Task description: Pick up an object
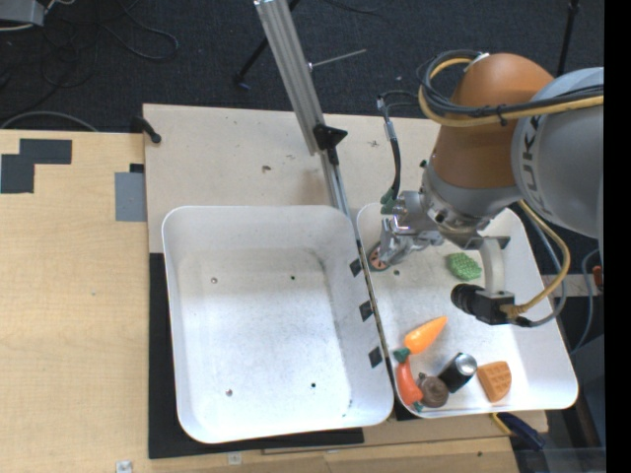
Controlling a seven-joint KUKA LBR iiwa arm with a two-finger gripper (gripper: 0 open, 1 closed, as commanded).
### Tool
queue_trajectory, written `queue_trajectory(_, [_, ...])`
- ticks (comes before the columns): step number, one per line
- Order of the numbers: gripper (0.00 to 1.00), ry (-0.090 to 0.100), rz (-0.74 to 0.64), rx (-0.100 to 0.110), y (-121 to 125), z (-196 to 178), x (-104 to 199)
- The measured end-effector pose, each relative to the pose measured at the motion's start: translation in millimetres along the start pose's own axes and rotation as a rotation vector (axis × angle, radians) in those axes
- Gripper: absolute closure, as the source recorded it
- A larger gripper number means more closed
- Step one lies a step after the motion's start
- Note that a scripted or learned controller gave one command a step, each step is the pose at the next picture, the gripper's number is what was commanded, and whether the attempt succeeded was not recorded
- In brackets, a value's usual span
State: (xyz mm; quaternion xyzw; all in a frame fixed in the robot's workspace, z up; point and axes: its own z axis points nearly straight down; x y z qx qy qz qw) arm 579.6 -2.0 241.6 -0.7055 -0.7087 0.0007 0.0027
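The metal end effector point(386, 247) is hanging low in the right white plastic bin point(540, 264); I cannot tell if it is gripping anything. From it, one orange carrot-shaped toy point(426, 335) is lying nearest, toward the bin's front, long side slanting. One green lump point(462, 265) is sitting just beside it.
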Motion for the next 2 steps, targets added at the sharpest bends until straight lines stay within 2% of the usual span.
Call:
queue_trajectory(1, [1.00, -0.001, 0.002, 0.001, -14, 11, 43])
queue_trajectory(2, [1.00, -0.002, 0.001, 0.001, -32, 3, 92])
